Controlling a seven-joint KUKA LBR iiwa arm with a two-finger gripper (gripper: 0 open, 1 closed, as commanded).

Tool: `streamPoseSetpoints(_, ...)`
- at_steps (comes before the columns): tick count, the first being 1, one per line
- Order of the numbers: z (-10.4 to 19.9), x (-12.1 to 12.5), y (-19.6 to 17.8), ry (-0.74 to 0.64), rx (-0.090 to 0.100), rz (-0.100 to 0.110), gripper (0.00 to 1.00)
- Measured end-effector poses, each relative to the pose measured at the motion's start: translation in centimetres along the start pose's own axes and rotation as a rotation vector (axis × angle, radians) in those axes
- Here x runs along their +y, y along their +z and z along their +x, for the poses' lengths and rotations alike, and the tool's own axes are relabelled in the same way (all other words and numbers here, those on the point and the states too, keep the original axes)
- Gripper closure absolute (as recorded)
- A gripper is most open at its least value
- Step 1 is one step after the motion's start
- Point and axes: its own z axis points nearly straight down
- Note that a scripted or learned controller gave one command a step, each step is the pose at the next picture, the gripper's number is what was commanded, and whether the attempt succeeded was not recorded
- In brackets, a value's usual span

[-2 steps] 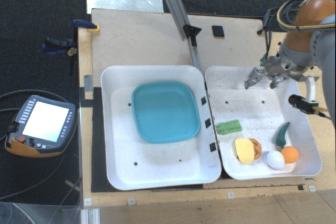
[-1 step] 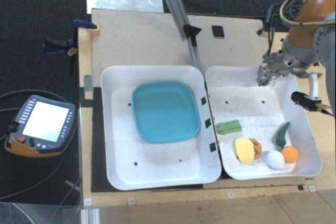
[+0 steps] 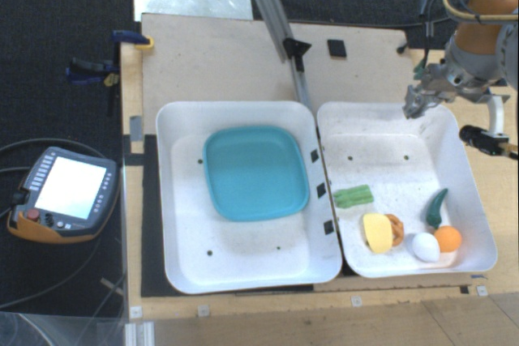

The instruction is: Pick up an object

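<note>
While the gripper [image 3: 415,108], whose claw state I cannot tell, hovers over the right white plastic bin [image 3: 466,162], approach is pending: descend toward the flat green block [image 3: 353,196].

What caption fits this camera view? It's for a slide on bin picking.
Gripper above the right bin's far edge; small objects cluster at its near corner; left bin holds a teal tray.

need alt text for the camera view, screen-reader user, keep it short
The robot arm's pincer hangs over the far rim of the right bin, away from the objects clustered at that bin's near end: a green block, yellow block, white egg, orange ball and dark green pepper. The left bin holds a teal tray.
</note>
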Motion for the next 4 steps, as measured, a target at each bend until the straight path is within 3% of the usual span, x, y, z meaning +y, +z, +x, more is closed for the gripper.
streamPoseSetpoints(1,0.0,0.1,-4.9,0.0,0.0,0.0,1.0)
streamPoseSetpoints(3,10.8,-2.0,-3.9,-0.003,0.002,0.004,1.0)
streamPoseSetpoints(4,16.0,-3.5,-5.4,-0.003,0.002,0.002,1.0)
